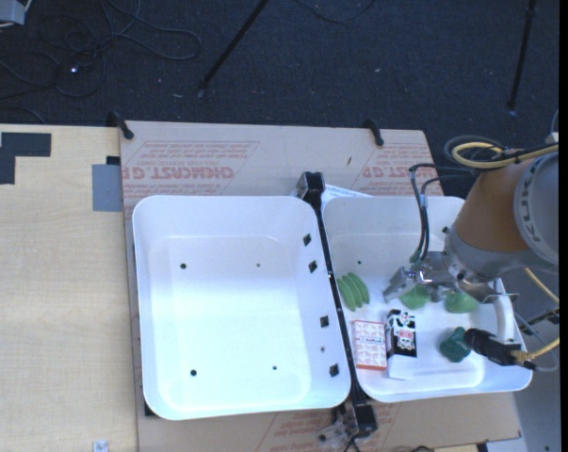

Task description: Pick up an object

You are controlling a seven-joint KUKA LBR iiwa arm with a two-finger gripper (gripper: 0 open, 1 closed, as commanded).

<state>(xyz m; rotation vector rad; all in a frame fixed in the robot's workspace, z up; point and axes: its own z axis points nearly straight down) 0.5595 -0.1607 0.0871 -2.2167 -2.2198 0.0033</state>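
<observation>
Pale wood grain fills the far left, where the surface (48, 290) lies bare apart from a few dark blocks at its upper corner. Moving right, a brown cardboard sheet (218, 163) with red printing sits under both bins. Next comes the left bin (227, 217), white, shallow, with a few small dark holes in its floor. A black clamp strip (323, 285) runs down the seam where the two bins meet.

Across that seam, in the right bin (378, 217), the objects gather toward the near half. First a green ribbed piece (352, 290) lies just beside the seam. Below it a small red-and-white card (369, 345) lies flat, with a black-and-white carton (401, 333) touching its right edge. Further right a light green object (415, 298) sits directly under the gripper (423, 279), and another light green object (461, 301) lies just beyond it. A teal object (455, 345) rests near the bin's lower right corner, next to a black part of the arm.

The gripper is down low over the bin, its metal fingers by the light green object; whether they are spread or pressed together cannot be told. Behind it rises the orange band (491, 217) of the arm.
</observation>
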